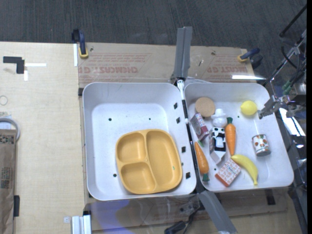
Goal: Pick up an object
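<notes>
The gripper (265, 112) is at the right edge of the right bin (285, 179), just to the right of the lemon (248, 108). It is small and partly mixed with cables there, so I cannot tell how far it is open, and nothing can be seen between it as held.

I take the lemon as the landmark. It lies in the far right part of the right bin, and it does not touch the other things. To its left, near the far wall, is a round tan disc (205, 106). Below and left of the lemon stands a small white bottle (220, 118), and just under it is a black and white packet (219, 140). An upright carrot (230, 136) lies beside that packet, lower left of the lemon. Straight below the lemon, a little to the right, is a small can (261, 145). Further below is a banana (246, 166), and left of the banana a red box (227, 172). A second carrot (201, 158) lies along the left wall of this bin, with a grey wrapper (199, 126) above it.

Far to the left of the lemon, the left bin (95, 130) holds a yellow tray (148, 161) with three sections.
</notes>
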`<control>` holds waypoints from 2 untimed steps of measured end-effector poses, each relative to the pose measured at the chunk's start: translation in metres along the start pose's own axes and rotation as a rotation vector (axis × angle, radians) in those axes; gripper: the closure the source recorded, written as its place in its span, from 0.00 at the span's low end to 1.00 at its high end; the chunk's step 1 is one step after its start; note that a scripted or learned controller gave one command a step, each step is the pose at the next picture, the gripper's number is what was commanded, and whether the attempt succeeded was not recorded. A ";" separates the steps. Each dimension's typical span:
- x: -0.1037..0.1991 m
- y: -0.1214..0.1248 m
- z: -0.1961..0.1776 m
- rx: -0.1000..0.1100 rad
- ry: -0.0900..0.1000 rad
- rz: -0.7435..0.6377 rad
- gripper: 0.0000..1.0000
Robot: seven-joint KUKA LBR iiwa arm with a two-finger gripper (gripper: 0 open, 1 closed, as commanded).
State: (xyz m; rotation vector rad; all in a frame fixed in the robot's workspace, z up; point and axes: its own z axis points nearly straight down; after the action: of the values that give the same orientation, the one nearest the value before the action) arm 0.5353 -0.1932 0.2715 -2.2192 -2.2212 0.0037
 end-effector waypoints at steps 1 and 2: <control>0.023 0.038 0.168 -0.003 0.000 -0.199 0.00; 0.052 0.043 0.180 -0.002 0.000 -0.429 0.00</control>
State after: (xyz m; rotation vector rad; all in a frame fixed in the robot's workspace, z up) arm 0.5774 -0.1411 0.0917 -1.6961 -2.6435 0.0003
